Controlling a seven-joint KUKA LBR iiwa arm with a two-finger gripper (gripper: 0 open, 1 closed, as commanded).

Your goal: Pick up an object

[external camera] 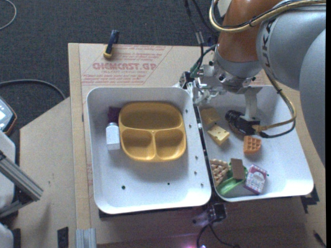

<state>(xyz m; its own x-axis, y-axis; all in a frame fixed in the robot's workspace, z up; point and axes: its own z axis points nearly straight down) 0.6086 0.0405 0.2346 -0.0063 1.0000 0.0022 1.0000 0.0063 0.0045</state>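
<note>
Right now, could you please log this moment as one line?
arm: over right bin far-left corner | nearest: cheese wedge | left bin: yellow divided tray, white bottle

The grey arm (295, 40) reaches in from the right, its orange-banded wrist (248, 14) bent down, far-centre.

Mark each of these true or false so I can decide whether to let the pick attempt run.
1. The yellow divided tray lies in the left bin. True.
2. The cheese wedge lies in the left bin. False: it lies in the right bin.
3. A small white bottle stands beside the tray's left edge. True.
4. The waffle piece rests on the tray. False: it lies on the right bin's floor.
5. The arm hangs over the right bin's upper left part. True.
</note>
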